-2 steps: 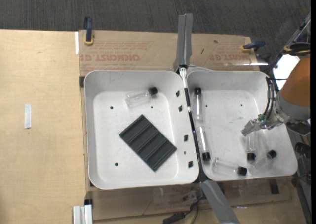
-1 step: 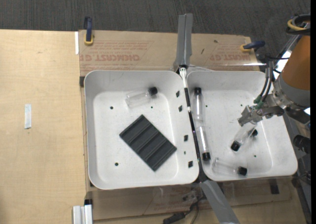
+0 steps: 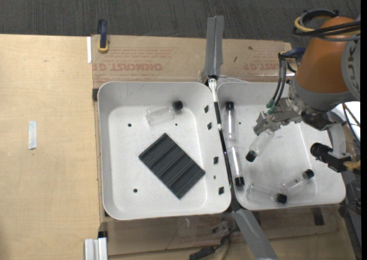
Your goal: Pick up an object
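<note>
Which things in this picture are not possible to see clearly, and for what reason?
- Gripper, camera view: its fingers are small and blurred, so open or shut is unclear.
- Clear tube under the gripper: transparent against the right bin; whether the gripper touches it is unclear.
- Arm: cut off by the right edge.
- Printed text on the cardboard: too small to read fully.

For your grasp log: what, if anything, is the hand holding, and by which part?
It cannot be told. The hand hangs over the right bin, just above a clear tube.

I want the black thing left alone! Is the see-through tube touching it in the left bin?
Apart. The camera view shows bare white floor between the clear tube and the black ribbed block.
</note>
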Controlling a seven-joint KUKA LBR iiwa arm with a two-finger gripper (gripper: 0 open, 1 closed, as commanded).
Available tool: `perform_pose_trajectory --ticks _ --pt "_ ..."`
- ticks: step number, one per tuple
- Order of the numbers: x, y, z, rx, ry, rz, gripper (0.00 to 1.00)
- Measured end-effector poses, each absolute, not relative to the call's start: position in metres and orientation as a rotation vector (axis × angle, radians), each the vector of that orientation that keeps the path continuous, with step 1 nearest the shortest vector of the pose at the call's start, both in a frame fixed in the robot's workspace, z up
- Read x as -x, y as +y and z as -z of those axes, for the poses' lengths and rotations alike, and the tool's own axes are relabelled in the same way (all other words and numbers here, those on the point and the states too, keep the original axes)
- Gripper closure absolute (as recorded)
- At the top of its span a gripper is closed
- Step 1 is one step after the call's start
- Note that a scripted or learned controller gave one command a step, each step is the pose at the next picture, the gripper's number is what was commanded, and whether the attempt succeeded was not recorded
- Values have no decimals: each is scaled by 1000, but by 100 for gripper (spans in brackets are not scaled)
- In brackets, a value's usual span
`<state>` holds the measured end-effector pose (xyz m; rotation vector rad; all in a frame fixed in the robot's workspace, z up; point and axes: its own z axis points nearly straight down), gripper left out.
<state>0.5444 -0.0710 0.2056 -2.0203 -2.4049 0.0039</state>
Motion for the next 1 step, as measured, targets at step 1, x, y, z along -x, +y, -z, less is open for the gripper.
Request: perform_pose_trajectory --ticks 1 --pt "-593 -30 -227 2161 -2280 -6 100"
